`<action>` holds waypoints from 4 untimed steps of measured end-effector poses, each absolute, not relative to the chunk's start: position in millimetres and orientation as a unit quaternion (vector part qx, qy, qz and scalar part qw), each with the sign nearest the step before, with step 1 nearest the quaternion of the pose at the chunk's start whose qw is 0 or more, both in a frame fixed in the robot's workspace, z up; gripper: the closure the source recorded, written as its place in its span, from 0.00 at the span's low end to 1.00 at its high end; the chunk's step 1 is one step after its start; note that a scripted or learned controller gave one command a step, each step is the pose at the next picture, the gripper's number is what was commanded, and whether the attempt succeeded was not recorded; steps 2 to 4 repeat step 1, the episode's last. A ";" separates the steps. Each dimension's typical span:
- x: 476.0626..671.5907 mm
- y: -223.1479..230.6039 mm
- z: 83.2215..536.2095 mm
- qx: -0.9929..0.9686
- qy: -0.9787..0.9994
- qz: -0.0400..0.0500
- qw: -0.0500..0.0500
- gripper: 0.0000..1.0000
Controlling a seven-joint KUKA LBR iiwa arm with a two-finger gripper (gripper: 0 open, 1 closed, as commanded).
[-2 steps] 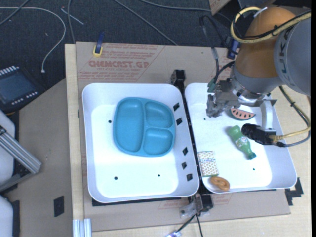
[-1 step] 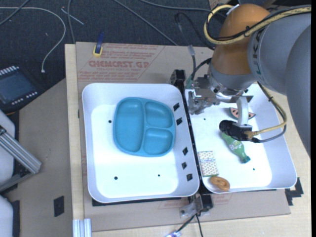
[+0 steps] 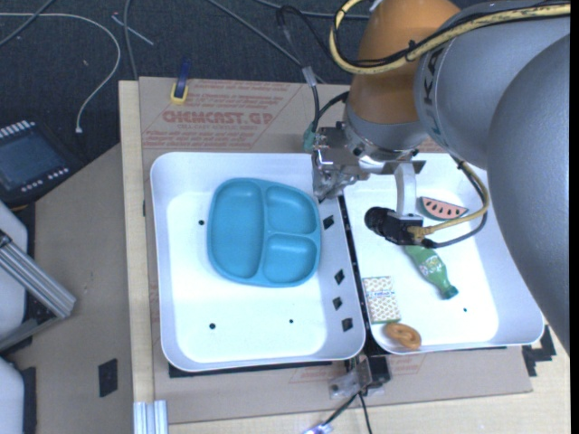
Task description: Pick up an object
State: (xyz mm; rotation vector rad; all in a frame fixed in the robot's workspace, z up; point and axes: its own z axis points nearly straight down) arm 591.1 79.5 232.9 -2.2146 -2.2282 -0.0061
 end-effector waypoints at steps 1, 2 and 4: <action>590.6 75.7 232.3 -0.707 -0.708 0.000 0.000 0.00; 590.6 75.7 232.3 -0.707 -0.708 0.000 0.000 0.00; 590.6 75.7 232.3 -0.707 -0.708 0.000 0.000 0.00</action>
